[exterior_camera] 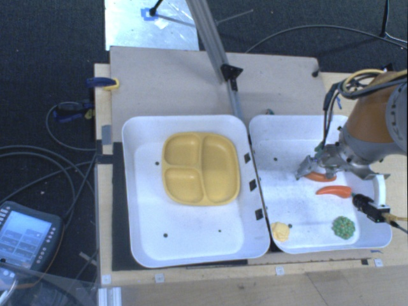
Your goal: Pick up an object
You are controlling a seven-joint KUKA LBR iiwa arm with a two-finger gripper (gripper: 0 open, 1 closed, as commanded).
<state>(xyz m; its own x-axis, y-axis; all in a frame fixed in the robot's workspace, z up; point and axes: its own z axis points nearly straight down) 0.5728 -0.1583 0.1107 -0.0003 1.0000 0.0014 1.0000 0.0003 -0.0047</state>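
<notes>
My gripper [315, 167] hangs low over the middle of the right bin [280, 139], reaching in from the right. An orange carrot-like piece [317, 178] lies right under it, partly covered by it, and whether they touch is unclear. A second orange-red piece [333, 190] lies just below and to the right. A green broccoli-like piece [343, 227] rests near the bin's front right corner. A small yellow piece [280, 231] sits at the bin's front left corner.
The left bin [143, 222] holds a yellow divided plate [200, 168] towards its back. A slanted metal pole [210, 34] crosses the bench from the back down to the gap between the bins. Cables and a teach pendant [25, 234] lie on the floor at the left.
</notes>
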